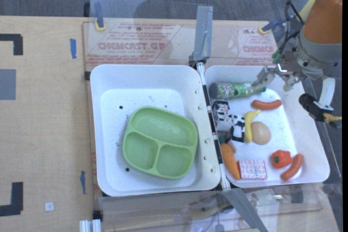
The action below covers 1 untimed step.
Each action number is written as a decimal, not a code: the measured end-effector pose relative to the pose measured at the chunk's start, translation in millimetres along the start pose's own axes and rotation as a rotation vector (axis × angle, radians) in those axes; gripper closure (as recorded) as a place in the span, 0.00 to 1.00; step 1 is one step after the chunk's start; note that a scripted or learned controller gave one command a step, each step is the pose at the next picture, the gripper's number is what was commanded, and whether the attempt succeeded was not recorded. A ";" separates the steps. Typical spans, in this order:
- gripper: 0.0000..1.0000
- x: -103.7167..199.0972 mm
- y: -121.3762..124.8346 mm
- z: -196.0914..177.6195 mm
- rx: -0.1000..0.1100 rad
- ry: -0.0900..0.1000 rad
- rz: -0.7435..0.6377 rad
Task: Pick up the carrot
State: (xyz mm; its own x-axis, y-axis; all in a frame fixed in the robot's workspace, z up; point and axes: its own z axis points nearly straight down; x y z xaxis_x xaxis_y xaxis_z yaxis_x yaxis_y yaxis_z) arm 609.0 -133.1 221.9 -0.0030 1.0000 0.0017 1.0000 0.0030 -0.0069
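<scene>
Carrot (230,161) in right bin (318,133), green plate (160,142) in left bin (109,84); end effector (276,76) state unclear.

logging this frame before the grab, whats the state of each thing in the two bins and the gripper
orange carrot: lying flat by the right bin's left wall, not held
green three-part plate: right way up in the left bin, nothing on it
green bottle: on its side
egg: resting against the yellow banana
gripper: above the right bin's far edge, holding nothing
</scene>
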 end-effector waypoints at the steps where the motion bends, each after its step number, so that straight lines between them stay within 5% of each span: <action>1: 0.00 -9.5 -46.7 110.3 -0.018 -0.006 0.059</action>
State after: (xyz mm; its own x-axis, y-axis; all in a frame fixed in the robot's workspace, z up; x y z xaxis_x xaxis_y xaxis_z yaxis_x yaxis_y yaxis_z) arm 561.6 -142.5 112.0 0.0555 0.9984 -0.0043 0.9984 -0.0555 0.0114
